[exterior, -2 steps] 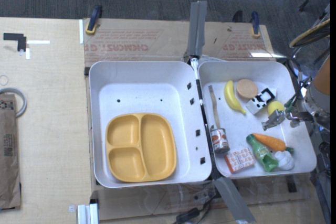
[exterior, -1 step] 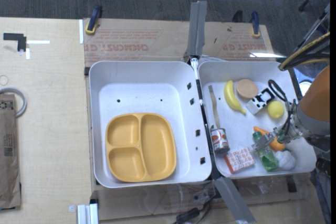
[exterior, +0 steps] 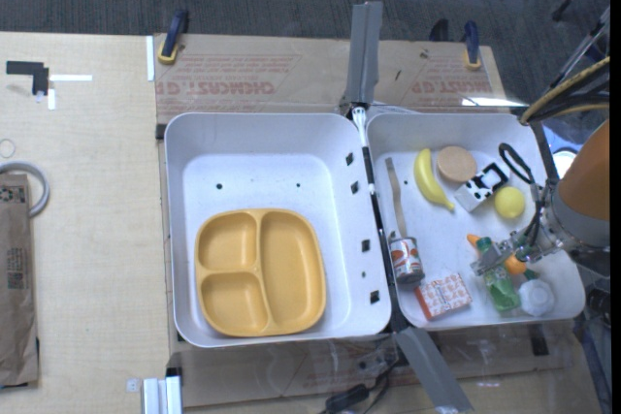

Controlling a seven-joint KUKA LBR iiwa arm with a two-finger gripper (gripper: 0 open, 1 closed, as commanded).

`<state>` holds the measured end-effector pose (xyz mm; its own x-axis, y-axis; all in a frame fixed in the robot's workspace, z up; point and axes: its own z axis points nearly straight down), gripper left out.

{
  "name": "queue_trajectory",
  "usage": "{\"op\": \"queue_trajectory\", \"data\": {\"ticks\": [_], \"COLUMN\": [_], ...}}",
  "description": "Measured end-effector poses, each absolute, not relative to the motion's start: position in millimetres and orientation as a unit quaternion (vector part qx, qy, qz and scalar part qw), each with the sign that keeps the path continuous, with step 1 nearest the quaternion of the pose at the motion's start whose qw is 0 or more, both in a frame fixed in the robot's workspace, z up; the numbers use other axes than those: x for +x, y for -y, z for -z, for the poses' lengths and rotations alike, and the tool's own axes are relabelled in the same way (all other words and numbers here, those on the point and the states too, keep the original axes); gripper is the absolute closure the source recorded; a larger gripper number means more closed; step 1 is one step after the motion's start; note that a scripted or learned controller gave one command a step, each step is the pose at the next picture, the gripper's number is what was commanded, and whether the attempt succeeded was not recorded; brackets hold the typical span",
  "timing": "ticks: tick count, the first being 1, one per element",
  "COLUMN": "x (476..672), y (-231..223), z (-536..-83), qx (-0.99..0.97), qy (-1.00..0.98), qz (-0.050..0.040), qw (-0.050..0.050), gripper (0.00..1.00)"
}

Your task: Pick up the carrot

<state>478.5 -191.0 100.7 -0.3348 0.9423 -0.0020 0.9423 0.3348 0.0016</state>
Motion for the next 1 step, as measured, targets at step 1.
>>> {"op": "queue_trajectory", "data": {"ticks": [1], "x": [570.0], "y": [149.1], "z": [-264.2], "qx": [0.621], "qy": [-0.784], "qz": [0.001], "qw": [0.001], "gripper": [1.0]}}
